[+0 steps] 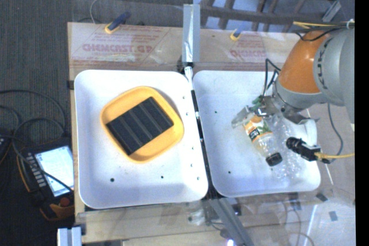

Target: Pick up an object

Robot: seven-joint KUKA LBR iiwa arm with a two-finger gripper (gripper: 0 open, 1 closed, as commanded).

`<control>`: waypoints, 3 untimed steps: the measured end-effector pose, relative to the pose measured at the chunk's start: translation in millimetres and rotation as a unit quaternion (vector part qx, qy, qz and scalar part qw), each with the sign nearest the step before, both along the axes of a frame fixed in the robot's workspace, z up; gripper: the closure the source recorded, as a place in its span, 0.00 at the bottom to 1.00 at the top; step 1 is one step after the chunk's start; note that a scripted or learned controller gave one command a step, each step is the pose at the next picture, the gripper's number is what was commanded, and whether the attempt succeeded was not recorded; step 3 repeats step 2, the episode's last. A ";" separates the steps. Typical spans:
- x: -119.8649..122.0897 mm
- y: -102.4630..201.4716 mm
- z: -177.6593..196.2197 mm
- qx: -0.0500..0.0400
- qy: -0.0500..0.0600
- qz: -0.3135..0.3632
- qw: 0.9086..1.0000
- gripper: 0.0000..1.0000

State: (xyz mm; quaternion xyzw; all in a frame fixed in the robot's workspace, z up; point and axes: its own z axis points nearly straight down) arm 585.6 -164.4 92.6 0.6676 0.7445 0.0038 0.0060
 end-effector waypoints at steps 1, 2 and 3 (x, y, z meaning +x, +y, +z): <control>1.3 0.8 10.3 0.001 -0.002 0.000 1.000 1.00; 16.0 57.6 111.8 0.001 0.007 0.003 1.000 1.00; 16.0 57.6 111.8 0.001 0.007 0.003 1.000 1.00</control>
